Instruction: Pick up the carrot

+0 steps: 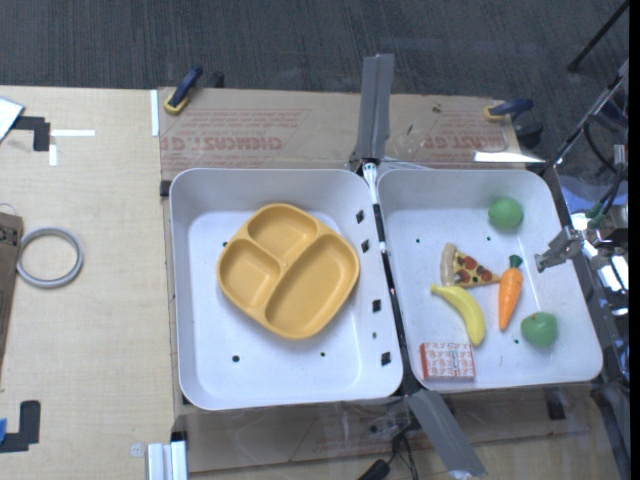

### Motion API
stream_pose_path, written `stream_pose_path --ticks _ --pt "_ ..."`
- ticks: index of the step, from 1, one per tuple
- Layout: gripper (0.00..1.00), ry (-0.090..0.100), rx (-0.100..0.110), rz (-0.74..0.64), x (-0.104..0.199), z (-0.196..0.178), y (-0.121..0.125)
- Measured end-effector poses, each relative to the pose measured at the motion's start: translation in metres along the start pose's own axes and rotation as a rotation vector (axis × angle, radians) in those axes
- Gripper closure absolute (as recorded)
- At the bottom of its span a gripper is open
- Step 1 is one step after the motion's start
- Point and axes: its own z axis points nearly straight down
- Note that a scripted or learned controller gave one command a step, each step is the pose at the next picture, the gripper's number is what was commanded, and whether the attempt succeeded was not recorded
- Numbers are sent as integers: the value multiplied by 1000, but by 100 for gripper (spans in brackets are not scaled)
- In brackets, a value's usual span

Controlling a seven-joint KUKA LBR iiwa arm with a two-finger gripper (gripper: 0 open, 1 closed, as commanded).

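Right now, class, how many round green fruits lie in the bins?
2. One green fruit sits near the far right corner of the right bin; the other green fruit lies near its front right corner, just right of the carrot. None seems hidden.

carrot (510, 295) lies in the right bin (440, 186) beside a banana (463, 311).
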Motion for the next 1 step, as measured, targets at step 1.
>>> stream_pose_path --ticks 1 --pt "0 0 0 91 -11 72 52"
